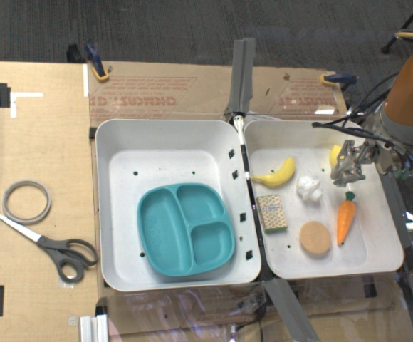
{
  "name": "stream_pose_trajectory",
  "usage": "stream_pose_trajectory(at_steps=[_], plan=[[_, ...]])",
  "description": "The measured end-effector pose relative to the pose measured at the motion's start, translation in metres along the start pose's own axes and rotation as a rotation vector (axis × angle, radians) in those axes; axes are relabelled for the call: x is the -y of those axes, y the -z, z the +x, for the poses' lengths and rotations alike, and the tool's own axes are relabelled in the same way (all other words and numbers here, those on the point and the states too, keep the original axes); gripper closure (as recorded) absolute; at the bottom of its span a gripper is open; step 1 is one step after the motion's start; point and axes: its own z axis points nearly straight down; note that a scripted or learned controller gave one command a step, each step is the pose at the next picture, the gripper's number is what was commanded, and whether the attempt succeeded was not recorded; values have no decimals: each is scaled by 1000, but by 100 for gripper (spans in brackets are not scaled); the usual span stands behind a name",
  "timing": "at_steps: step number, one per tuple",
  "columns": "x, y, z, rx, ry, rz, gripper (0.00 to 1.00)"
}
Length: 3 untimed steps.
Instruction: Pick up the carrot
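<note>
Hovering in the camera view over the right bin [395, 258], the jaws [347, 169] just above the carrot's green top; spread or pressed together cannot be told. Lying near the bin's right wall, the carrot [344, 221], orange, tip toward the near edge. Best lowered straight along its length and closed across the thick upper part. Close on its left, a tan round disc [315, 237]; farther left, a white crumpled lump [307, 188], a banana [278, 173], a patterned sponge [272, 213]. In the left bin [114, 191], a teal divided tray [185, 228]. On the surface [35, 276], scissors [53, 246] and a tape roll [26, 201].
</note>
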Motion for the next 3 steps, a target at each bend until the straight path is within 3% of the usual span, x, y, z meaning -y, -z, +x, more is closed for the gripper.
stream_pose_trajectory(at_steps=[1, 2, 3], plan=[[-30, 67, 8, -4, 72, -2, 100], [-77, 88, 19, -7, -261, -2, 100], [-74, 199, 72, -6, -475, 0, 100]])
